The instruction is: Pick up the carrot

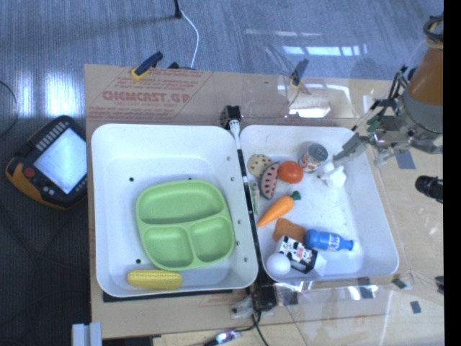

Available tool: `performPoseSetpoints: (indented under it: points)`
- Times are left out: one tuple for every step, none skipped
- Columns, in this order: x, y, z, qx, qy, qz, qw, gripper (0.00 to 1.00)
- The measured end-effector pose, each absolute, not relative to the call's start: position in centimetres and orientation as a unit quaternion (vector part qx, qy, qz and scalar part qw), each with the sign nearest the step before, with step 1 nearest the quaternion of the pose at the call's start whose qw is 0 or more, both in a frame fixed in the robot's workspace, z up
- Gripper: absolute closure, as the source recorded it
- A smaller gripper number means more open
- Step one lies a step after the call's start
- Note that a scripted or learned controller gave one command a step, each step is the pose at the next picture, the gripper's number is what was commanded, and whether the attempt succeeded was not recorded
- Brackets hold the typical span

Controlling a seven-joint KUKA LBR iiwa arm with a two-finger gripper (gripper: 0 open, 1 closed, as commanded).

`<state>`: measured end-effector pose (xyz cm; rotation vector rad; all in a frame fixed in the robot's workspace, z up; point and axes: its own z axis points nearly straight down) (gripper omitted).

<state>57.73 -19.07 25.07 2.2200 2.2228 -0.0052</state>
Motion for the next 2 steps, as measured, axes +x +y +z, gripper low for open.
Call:
performPoseSetpoints:
  points:
    - [56.8,-13.0,14.9,0.792,0.61,-0.0036,-0.003,0.0]
    - [55.1,-10.2,9.1,0.728,0.686,0.0007,0.005,0.0]
